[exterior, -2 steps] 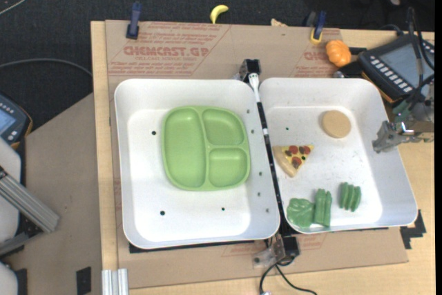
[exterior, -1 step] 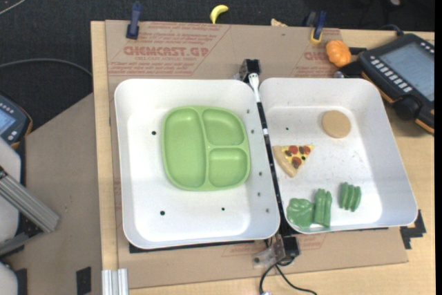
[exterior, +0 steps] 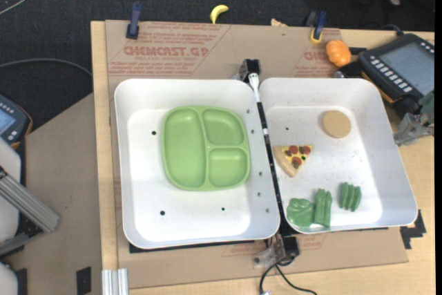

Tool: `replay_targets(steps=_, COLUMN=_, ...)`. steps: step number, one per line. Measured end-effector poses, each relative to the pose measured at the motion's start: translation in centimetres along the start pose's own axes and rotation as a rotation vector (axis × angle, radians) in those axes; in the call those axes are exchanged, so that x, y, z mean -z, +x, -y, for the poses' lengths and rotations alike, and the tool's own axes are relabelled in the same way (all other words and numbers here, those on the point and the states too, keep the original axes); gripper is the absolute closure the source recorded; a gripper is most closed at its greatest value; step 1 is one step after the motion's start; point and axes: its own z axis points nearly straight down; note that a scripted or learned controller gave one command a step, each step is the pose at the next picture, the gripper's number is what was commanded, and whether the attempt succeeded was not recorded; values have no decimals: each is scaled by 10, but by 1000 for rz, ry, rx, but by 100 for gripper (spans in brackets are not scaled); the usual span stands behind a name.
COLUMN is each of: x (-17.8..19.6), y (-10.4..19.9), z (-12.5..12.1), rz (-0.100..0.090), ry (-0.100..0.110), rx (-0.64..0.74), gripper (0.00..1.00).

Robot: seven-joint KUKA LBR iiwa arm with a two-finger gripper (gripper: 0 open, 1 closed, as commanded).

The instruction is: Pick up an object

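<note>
The right bin (exterior: 387, 148) holds several toy foods. A round tan cookie (exterior: 336, 124) lies toward its back. A pizza slice (exterior: 293, 158) sits near the bin's left wall. At the front lie a green leafy vegetable piece (exterior: 309, 211) and a smaller green piece (exterior: 350, 196). The left bin (exterior: 131, 169) holds a green divided plate (exterior: 206, 147) in its middle.
A black divider strip (exterior: 263, 135) runs between the bins. On the cardboard behind them lie a yellow banana toy (exterior: 218, 12) and an orange toy (exterior: 338, 52), with blue clamps (exterior: 133, 19) at the back edge. A black pendant (exterior: 404, 67) rests at the far right.
</note>
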Motion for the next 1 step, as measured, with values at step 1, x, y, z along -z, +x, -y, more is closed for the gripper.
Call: replay_targets(steps=1, x=-47, y=-45, z=1, rz=3, ry=-2, rx=-9, gripper=100)
